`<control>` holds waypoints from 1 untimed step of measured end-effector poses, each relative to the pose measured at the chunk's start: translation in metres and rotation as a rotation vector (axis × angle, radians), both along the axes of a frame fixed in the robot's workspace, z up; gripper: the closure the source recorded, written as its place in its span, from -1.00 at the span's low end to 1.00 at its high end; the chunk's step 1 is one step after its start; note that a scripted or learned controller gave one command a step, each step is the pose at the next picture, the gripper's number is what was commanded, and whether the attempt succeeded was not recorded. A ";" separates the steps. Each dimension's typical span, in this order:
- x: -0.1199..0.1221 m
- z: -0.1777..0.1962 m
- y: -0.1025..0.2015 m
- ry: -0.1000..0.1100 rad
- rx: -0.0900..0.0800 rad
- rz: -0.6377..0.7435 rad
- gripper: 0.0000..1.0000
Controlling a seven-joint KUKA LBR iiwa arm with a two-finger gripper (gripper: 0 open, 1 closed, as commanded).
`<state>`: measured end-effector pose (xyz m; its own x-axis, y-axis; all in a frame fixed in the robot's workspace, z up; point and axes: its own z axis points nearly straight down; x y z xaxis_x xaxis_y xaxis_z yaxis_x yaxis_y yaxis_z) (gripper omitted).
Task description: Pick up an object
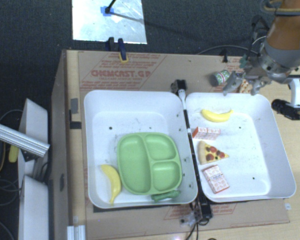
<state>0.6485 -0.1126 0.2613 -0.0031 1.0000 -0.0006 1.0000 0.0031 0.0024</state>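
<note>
Dark carpet surrounds your counter (140, 66), which carries a brown cardboard sheet and two white bins side by side.

Left bin (97, 129): green divided plate (149, 164) in the middle, a yellow banana (111, 181) just off the plate's left edge, and a green utensil (165, 196) at the plate's near edge.

Right bin (275, 149): second banana (216, 115) near the far wall, small red-and-white box (206, 132) just below it, pizza slice (210, 152) below that, then another red-and-white box (216, 178) toward the near side. All four sit in the bin's left half, apart from each other.

Your gripper (245, 84) hangs over the far rim of the right bin, above and to the right of that bin's banana. Fingers (233, 82) look parted, nothing between them. A small green-grey can (221, 77) lies on the cardboard just left of the fingers, outside the bins.

Nothing picked up yet.
</note>
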 end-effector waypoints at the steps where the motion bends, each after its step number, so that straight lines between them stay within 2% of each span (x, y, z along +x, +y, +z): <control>1: 0.006 -0.098 0.023 0.003 0.001 0.002 -1.00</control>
